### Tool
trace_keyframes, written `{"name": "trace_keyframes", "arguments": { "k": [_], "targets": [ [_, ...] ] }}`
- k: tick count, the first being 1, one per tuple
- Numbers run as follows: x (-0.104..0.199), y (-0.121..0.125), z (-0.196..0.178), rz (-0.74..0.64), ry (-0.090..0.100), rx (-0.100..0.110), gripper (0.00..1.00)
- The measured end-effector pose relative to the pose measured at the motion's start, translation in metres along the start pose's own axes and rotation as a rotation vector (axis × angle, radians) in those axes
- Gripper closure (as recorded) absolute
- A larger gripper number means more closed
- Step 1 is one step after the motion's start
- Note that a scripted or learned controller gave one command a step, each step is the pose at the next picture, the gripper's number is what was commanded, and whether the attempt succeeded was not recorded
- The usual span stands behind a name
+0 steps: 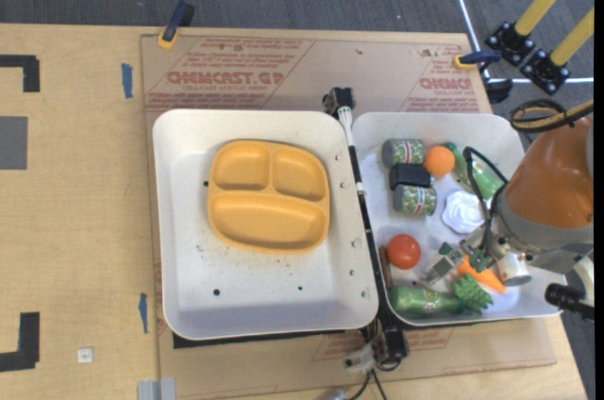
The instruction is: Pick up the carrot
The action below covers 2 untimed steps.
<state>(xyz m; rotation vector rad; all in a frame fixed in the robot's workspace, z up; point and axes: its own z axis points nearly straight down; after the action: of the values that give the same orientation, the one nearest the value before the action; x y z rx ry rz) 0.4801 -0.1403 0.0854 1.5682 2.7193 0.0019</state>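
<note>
The carrot (483,276), a small orange piece with a bushy green top (472,294), lies in the right bin (528,308) near its front edge. My gripper (460,258) reaches in from the right under the orange wrist band and hangs low right over the carrot's left end. Its metal tip sits just beside or on the orange part, and the wrist hides the contact. I cannot make out anything lifted off the bin floor.
Around the carrot lie a red tomato (404,251), a green cucumber (420,299), a white item (462,211), two green cans (413,198), an orange ball (439,160) and a green bottle (481,176). The left bin (179,228) holds a yellow divided plate (269,195).
</note>
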Motion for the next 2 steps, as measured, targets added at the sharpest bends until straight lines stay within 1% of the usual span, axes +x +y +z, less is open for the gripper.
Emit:
{"name": "trace_keyframes", "arguments": {
  "k": [2],
  "targets": [
    [0.0000, 0.0000, 0.0000, 0.000, 0.000, 0.000, 0.00]
  ]
}}
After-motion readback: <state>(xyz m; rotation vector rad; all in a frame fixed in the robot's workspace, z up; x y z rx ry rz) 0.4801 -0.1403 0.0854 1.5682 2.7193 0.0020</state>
